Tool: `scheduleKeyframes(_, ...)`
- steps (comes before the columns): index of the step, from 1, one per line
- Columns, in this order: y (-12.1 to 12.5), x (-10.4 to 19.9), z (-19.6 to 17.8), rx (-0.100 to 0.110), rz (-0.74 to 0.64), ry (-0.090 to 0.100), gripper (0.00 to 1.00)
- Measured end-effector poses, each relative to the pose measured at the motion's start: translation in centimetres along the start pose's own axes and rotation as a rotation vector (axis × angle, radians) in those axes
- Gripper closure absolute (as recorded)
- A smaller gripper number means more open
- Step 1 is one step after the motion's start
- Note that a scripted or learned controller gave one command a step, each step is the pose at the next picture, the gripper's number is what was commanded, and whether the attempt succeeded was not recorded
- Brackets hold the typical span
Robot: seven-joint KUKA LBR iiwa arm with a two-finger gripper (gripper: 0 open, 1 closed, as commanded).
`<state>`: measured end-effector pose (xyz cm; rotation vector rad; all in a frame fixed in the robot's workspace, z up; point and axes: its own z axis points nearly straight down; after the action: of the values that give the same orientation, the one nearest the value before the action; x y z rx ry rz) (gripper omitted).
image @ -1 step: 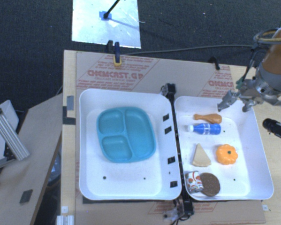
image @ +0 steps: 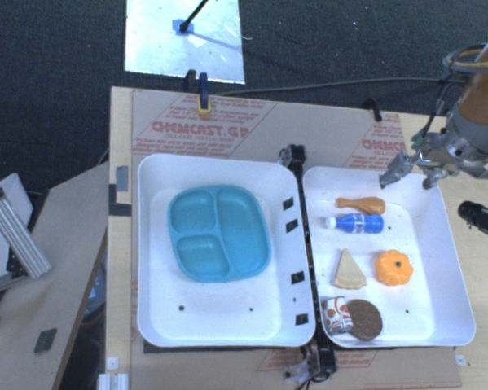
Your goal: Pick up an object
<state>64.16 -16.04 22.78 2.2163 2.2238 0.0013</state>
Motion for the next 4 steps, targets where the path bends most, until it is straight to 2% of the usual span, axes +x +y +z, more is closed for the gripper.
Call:
scheduleKeyframes(2, 0.3, -0.7, 11.1, 0.003, 0.002, 0.000, 0.00)
scheduleKeyframes(3, 0.4, -0.7, 14.4, 0.002, 0.001, 0.000, 0.00)
scheduleKeyframes(4, 0.3, -0.8, 13.3, 0.008, 0.001, 0.000, 1.00)
